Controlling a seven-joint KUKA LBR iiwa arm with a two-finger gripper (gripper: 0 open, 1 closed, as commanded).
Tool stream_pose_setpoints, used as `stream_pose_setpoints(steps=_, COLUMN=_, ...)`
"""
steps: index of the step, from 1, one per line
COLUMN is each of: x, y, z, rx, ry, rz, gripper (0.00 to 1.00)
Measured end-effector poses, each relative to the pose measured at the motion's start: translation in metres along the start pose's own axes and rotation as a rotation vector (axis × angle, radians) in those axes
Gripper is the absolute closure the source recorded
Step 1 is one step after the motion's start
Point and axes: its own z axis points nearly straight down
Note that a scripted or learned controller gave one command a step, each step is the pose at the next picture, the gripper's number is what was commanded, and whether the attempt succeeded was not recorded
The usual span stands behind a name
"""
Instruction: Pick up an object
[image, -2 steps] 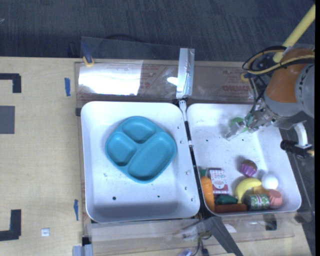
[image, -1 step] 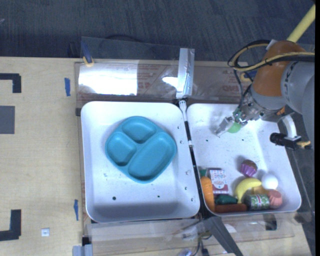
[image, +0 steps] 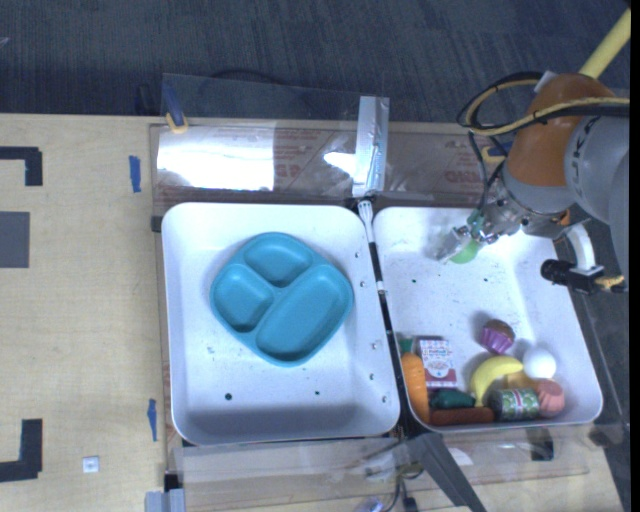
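My fingers (image: 455, 243) pinch a small green thing (image: 464, 251) up near the back of the right bin (image: 570, 310), away from the toy pile in the front corner. It looks round, so I cannot tell which way it points.

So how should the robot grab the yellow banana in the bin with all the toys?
Probably from straight above, fingers closing across the narrow width of the banana at the middle of its curve. It lies flat in the right bin, curving upward in view. Its lower side is crowded by the green can, and the white egg sits to its right, so a side approach looks blocked. The top is bare.
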Motion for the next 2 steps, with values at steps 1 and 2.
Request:
stream_pose_setpoints(steps=1, x=0.037, y=0.009, z=-0.024, rx=0.004, ry=0.005, rz=0.155, gripper=1.00)
stream_pose_setpoints(steps=2, x=0.121, y=0.046, z=-0.089, rx=0.000, ry=0.005, rz=0.299, gripper=1.00)
